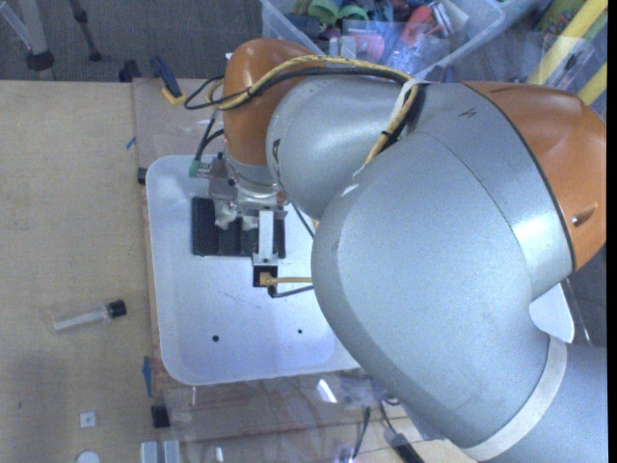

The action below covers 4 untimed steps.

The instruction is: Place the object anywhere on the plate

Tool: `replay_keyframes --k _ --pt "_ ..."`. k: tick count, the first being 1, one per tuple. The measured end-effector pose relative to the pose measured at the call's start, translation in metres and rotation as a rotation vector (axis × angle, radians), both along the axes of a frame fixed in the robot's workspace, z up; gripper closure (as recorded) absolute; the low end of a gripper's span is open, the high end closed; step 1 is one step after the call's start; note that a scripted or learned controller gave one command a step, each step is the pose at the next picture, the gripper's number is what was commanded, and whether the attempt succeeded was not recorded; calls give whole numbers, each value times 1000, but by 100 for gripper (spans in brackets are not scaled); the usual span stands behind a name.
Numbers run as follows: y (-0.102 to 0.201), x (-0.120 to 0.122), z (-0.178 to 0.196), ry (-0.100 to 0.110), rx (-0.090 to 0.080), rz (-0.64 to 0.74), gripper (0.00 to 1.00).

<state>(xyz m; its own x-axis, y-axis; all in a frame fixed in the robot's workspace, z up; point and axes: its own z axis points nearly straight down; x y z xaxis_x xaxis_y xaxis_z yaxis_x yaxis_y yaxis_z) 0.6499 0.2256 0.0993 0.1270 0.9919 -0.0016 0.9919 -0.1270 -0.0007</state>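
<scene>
Lying on the bench (58,162) beyond the white bin (222,345)'s left edge is a small clear tube (89,314) with a black cap. Inside the bin, near its far left corner, a flat black object (205,230) sits directly beneath the gripper (243,224). Whether the gripper is open or closed cannot be told.

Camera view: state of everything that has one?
gripper: low over the white bin, at the black slab's right edge.
black slab: lying flat in the bin, upper left; contact with gripper unclear.
vial: on its side on the bench, left of the bin, black cap on.
clear tub: open, full of coloured items.
</scene>
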Motion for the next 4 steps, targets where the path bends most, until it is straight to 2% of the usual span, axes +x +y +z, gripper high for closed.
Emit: replay_keyframes --k 1,2,3,4 --pt "1 16 41 -3 0 331 100" --pt "-6 -14 196 -5 0 718 100" --pt "-11 -9 252 -4 1 131 100" --pt "-1 -63 335 -3 1 -65 100"
